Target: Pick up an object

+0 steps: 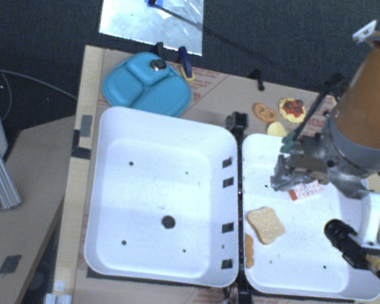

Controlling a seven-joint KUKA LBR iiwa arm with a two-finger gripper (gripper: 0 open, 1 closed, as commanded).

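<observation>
- Camera view: the gripper [288, 180] hangs low over the right bin [352, 283], just beside a small red-and-white packet [306, 192].
- I cannot tell how it is set.
- A slice of toast [266, 225] lies nearer the bins' divider.
- The left bin [117, 135] sits alongside.

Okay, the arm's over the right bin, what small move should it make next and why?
Probably lower the tool a little onto the red and white packet. The tool sits right at the packet's left end in the right bin, and nothing shows between its fingers, so a short descent seems the likeliest way to a grasp.
</observation>
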